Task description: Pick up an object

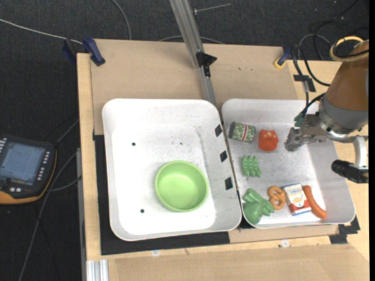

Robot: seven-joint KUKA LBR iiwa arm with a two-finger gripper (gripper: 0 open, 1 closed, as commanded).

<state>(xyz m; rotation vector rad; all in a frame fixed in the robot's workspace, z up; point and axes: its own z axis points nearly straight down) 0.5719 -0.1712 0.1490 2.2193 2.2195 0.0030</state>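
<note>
Object candidates: nothing is picked yet, all the small stuff sits in the right bin (345, 206).
Front row: one green leafy toy (256, 206) in the near corner, one pretzel (276, 196), one small carton (296, 198), one orange carrot-looking stick (317, 206) touching the carton.
Middle: one green ridged piece (251, 166), on its own.
Back row: one can (242, 132) lying on its side, one red pepper-ish toy (268, 140) just beside it.
Left bin (117, 157): one green bowl (181, 185).
Tool (295, 139): hangs over the right bin just right of the red toy, nothing between its fingers; open or closed, honestly can't tell from up here.
Risk: probably the red toy and can sit so close that a drop there nudges one and clamps neither.
Risk 2: the front row is crowded, so a finger could land on a neighbour.
Desk (146, 63): bare board behind the bins.
</note>
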